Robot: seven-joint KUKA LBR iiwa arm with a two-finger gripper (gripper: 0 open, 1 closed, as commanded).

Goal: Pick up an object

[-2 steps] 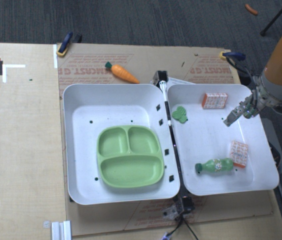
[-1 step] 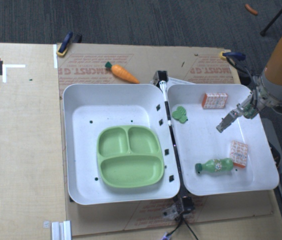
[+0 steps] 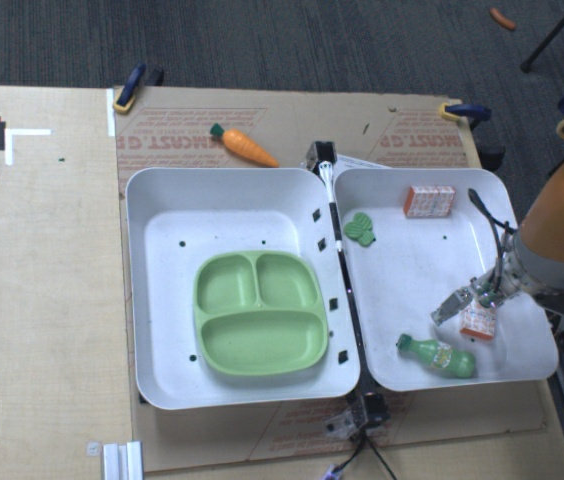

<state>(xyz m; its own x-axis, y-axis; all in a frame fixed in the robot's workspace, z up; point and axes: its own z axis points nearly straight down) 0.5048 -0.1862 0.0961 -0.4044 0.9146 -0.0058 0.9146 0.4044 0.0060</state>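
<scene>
My gripper (image 3: 468, 304) is low in the right bin (image 3: 402, 278), near its front right corner. A small white and red carton (image 3: 479, 324) lies right under it, touching or nearly touching; whether it is held is not visible. A green bottle (image 3: 437, 357) lies on its side just in front and to the left of the gripper. A pink and white box (image 3: 429, 201) sits at the back of the same bin. A small green toy (image 3: 360, 229) lies near that bin's back left.
The left bin (image 3: 162, 268) holds a green divided plate (image 3: 260, 313). An orange carrot (image 3: 245, 145) lies on the cardboard behind the left bin. The arm's orange band (image 3: 562, 213) hangs over the right bin's right rim.
</scene>
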